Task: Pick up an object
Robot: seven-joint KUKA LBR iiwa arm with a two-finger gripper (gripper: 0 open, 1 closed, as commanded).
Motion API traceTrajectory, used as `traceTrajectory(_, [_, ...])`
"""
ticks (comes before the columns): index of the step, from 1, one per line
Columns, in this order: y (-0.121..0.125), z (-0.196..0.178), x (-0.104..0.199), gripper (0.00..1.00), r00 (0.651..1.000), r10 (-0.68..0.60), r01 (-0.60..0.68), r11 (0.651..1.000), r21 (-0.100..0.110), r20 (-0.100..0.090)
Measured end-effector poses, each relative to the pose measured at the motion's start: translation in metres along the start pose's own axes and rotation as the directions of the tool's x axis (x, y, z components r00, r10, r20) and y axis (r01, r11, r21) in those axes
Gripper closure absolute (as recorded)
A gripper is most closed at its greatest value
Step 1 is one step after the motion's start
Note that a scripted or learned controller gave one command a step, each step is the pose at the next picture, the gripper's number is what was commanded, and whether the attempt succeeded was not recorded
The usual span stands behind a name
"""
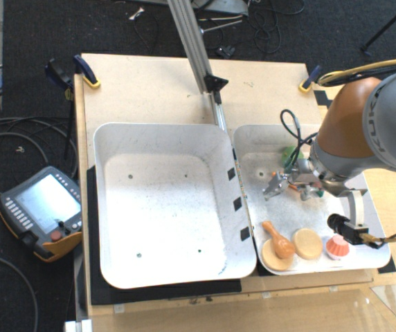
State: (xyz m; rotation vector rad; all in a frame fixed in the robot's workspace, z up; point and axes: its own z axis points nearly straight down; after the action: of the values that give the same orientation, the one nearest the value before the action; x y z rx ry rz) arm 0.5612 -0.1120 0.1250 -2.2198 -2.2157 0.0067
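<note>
- My gripper (pixel 291 183) hangs low over the middle of the right bin (pixel 253 140); jaw state: cannot tell, clutter hides it.
- Candidates along that bin's near edge: orange wooden-spoon-like toy (pixel 276 238), tan disc (pixel 308 244), pink cupcake-like toy (pixel 336 247).
- Judgement: all light, rigid, smooth. Spoon's narrow handle looks the best pinch point; the disc is flat and may slip.

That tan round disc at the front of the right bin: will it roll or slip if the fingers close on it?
The tan disc lies flat, so rolling seems unlikely. It looks low and smooth, so fingers may slide over it. The orange piece and pink-topped item flank it closely, probably getting nudged.
</note>
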Motion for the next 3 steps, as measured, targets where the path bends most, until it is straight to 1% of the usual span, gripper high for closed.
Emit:
traceTrajectory(1, [0.002, -0.014, 0.000, 1.00, 1.000, -0.001, 0.001, 1.000, -0.008, 0.001])
traceTrajectory(2, [0.007, -0.058, 0.003, 1.00, 1.000, -0.004, 0.004, 1.000, -0.011, 0.002])
traceTrajectory(3, [0.009, -0.111, 0.003, 1.00, 1.000, -0.005, 0.005, 1.000, -0.013, 0.002])
